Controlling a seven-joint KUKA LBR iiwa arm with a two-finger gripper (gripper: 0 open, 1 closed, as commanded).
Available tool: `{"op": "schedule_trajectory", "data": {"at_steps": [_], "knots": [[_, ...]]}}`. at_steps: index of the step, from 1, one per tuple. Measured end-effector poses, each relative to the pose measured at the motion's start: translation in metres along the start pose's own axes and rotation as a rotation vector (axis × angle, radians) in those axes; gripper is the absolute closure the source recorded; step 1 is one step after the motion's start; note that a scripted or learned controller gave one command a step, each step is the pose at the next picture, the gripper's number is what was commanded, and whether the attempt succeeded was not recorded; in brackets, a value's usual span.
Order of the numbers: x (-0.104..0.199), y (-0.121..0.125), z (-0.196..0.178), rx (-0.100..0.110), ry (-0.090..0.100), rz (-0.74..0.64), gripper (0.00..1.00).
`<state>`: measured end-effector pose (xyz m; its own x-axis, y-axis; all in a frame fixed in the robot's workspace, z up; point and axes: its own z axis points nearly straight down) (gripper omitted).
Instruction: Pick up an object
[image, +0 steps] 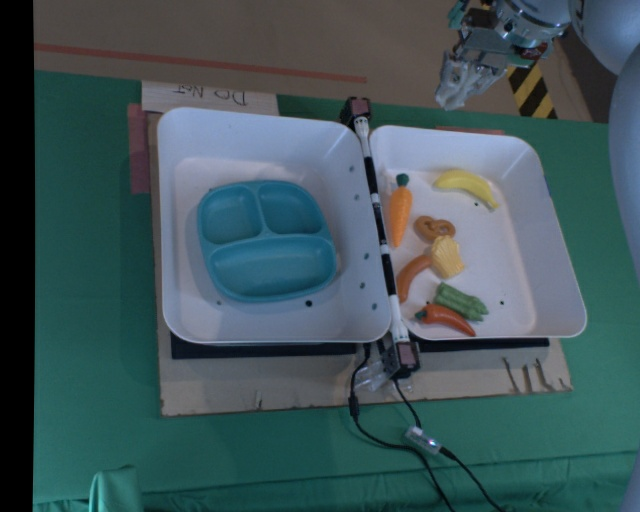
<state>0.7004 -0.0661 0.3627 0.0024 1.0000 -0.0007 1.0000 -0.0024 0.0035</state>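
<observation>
- Gripper (462, 82) hangs up above the far edge of the right bin (560, 300), nothing between its fingers; spread or closed, I can't tell from here.
- My targets all lie in that bin: banana (466, 185) at the far side, carrot (400, 210) along the divider (375, 215), pretzel (434, 227), corn (447, 257), sausage (413, 271), beans (461, 301) and chili (446, 319) near me.
- Risk one: pretzel, corn and sausage touch, so a descent there could wedge a finger or shove the lot.
- Risk two: the carrot hugs the divider, so a finger may strike it.
- Risk three: these look like smooth, rounded plastic toys that could squirt out of a pinch.
- Banana sits apart, curved and slim; I judge it the cleanest pick.
- Left bin (185, 300) holds a glossy teal plate (266, 240) with three compartments.
</observation>
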Motion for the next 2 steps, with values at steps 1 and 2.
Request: {"op": "schedule_trajectory", "data": {"at_steps": [1, 2], "knots": [[-0.0926, 0.0001, 0.0091, -0.003, -0.003, 0.001, 1.00], [-0.0925, 0.0001, 0.0091, -0.002, -0.003, 0.001, 0.00]]}}
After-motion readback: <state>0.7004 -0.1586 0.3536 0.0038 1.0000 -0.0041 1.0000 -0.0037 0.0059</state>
